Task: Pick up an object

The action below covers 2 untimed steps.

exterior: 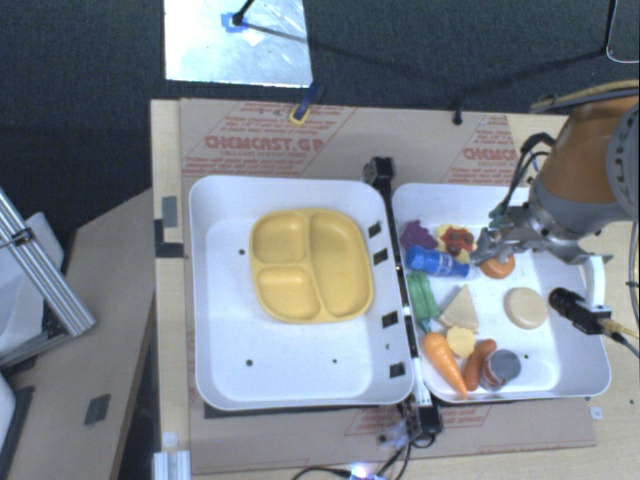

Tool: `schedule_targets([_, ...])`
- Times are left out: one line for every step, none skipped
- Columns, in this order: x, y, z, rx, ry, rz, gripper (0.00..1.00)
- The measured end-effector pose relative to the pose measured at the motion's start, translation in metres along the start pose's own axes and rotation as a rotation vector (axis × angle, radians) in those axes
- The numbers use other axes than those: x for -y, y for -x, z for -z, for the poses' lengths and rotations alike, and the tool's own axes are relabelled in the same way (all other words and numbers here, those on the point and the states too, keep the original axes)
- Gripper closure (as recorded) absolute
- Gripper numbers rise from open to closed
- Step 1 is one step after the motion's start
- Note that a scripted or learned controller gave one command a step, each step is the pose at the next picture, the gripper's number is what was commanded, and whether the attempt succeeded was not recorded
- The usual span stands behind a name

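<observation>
The right white bin (578,368) holds several toy foods. Among them are purple grapes (418,235), a red piece (458,238), a blue bottle (436,262) lying on its side and a green piece (419,294). There are also a pale wedge (463,310), a beige round (526,307), a carrot (441,360), a yellow piece (460,341), a red sausage (477,359) and a small can (501,367). My gripper (491,247) is low in this bin. It sits right over an orange round piece (498,266), just right of the blue bottle's end.
A yellow divided plate (310,265) lies in the left white bin (220,368). A black divider with clips (395,268) runs between the bins. The arm's grey body and a black fitting (577,311) hang over the right bin's right side.
</observation>
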<state>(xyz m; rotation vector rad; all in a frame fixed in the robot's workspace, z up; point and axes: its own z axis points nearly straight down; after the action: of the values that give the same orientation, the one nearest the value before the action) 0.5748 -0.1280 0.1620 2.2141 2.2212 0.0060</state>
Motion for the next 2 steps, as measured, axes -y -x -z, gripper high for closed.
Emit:
schedule_targets([-0.0081, 0.0068, 0.0601, 0.001, 0.002, 0.001, 1.00])
schedule_targets([-0.0089, 0.0068, 0.0626, -0.001, -0.004, 0.001, 1.00])
